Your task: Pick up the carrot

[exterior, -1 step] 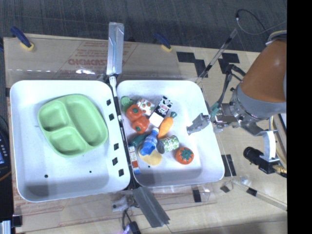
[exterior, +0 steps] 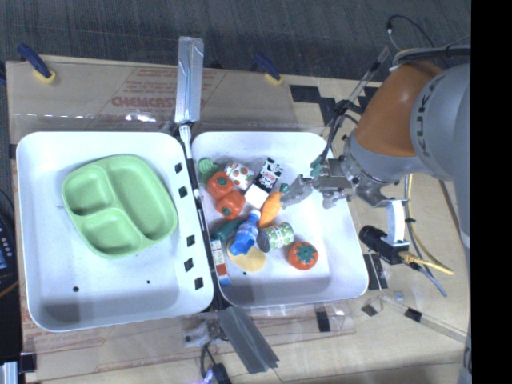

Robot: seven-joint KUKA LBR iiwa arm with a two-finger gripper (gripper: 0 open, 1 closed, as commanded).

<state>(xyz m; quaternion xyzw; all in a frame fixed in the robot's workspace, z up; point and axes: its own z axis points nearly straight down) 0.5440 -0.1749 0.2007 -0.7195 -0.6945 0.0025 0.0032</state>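
Observation:
The carrot (exterior: 270, 208) is a small orange cone lying near the middle of the right bin (exterior: 340, 258), among a heap of toy food. Its upper end points up and right. My gripper (exterior: 294, 191) hangs low over the bin just up and right of the carrot, close to its tip. Whether it touches the carrot is unclear. The grey arm with its orange band (exterior: 392, 118) reaches in from the right.
Around the carrot lie two orange-red vegetables (exterior: 224, 193), a blue bottle (exterior: 244, 236), a small green can (exterior: 278, 235), a red tomato (exterior: 302, 254), a yellow piece (exterior: 253, 261) and a black-and-white box (exterior: 269, 172). A green divided plate (exterior: 120, 205) sits in the left bin (exterior: 48, 294).

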